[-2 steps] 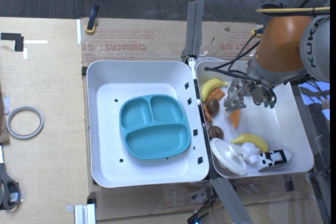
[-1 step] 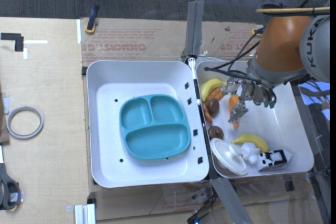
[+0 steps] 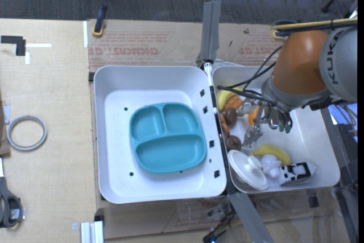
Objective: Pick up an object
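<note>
fingers [image 3: 253, 132] of the gripper [image 3: 267, 129] are seen spread apart over the right bin [image 3: 318, 145], with nothing held between them. a yellow banana [image 3: 272, 152] is found just beside them, next to a white bowl [image 3: 247, 171]. a blue divided plate [image 3: 168, 137] is laid in the left bin [image 3: 114, 122].

A teal plate [image 3: 168, 138] with three compartments lies flat in the middle of the left bin [image 3: 109, 122]. In the right bin [image 3: 318, 148], a yellow banana [image 3: 226, 101] and two brown round pieces [image 3: 230, 118] lie along the left wall. A white bowl [image 3: 247, 169] rests in the near corner, beside another yellow fruit [image 3: 273, 151].
</note>
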You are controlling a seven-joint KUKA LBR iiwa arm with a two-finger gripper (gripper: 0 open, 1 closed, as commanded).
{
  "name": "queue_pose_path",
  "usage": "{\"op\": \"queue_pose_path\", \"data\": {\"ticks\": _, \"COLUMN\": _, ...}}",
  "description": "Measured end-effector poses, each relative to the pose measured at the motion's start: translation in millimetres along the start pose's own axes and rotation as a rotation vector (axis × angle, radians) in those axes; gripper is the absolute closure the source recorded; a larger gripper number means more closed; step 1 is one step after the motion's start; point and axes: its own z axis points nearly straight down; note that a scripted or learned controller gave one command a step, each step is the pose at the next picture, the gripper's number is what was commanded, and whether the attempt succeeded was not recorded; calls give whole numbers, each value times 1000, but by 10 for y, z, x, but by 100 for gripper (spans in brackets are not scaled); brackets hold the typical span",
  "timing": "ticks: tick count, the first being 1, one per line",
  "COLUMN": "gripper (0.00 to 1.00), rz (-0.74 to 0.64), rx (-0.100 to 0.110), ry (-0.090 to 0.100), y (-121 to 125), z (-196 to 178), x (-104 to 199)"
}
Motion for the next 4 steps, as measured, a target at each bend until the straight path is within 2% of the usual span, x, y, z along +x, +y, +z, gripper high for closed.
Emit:
{"op": "queue_pose_path", "data": {"ticks": 1, "gripper": 0, "rz": 108, "rx": 1, "ry": -3, "y": -16, "z": -6, "x": -109}}
{"op": "queue_pose_path", "data": {"ticks": 2, "gripper": 100, "rz": 106, "rx": 2, "ry": -7, "y": -15, "z": -108, "x": -122}}
{"op": "queue_pose_path", "data": {"ticks": 3, "gripper": 0, "rz": 106, "rx": 1, "ry": -7, "y": -14, "z": -108, "x": -122}}
{"op": "queue_pose_path", "data": {"ticks": 4, "gripper": 0, "rz": 192, "rx": 0, "ry": 0, "y": -58, "z": -1, "x": -39}}
